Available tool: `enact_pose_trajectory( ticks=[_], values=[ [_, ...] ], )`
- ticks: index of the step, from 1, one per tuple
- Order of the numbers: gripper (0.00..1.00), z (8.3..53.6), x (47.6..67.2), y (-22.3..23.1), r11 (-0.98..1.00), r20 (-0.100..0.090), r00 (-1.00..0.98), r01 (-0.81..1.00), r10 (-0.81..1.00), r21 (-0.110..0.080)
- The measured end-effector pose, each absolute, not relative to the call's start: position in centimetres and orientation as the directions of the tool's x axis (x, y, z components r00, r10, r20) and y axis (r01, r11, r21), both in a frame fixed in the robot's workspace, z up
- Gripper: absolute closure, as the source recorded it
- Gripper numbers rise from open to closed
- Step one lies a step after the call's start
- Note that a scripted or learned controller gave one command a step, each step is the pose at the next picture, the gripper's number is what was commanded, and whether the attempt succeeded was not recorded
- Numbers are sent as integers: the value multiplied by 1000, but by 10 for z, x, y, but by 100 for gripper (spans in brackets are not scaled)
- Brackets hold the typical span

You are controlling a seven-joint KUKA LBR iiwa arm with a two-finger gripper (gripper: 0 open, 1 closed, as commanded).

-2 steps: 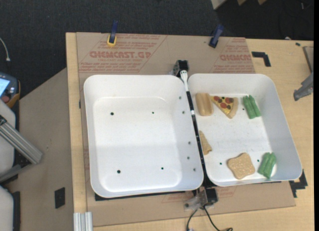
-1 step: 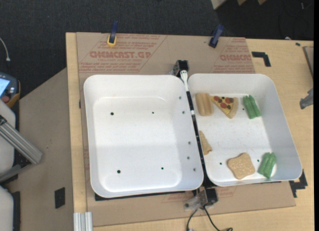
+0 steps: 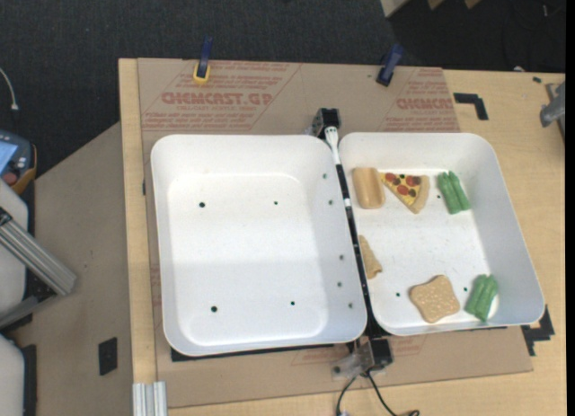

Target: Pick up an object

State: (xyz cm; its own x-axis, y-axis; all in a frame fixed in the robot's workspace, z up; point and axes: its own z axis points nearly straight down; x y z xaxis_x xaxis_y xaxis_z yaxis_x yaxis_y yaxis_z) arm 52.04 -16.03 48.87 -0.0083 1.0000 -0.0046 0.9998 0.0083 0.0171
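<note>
The tan oblong toy bread roll (image 3: 366,187) lies in the right white bin (image 3: 503,216), its long axis running near-to-far. The grey gripper (image 3: 552,107) sits at the right edge, and how wide it is set cannot be told.

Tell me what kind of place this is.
Probably a robotics lab's grasp-testing bench: two shallow white bins sit on a clamped cardboard sheet, and the right one holds toy food such as a pizza slice and a toast slice.

Toy foods scattered in right bin (image 3: 503,216), pizza slice (image 3: 406,190) flat
</note>
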Motion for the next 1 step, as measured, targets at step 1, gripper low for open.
enact_pose_trajectory(
  ticks=[1],
  values=[
    [0, 540, 478, -13, 17, 3, -17, 1000, 1000, 11]
  ],
)
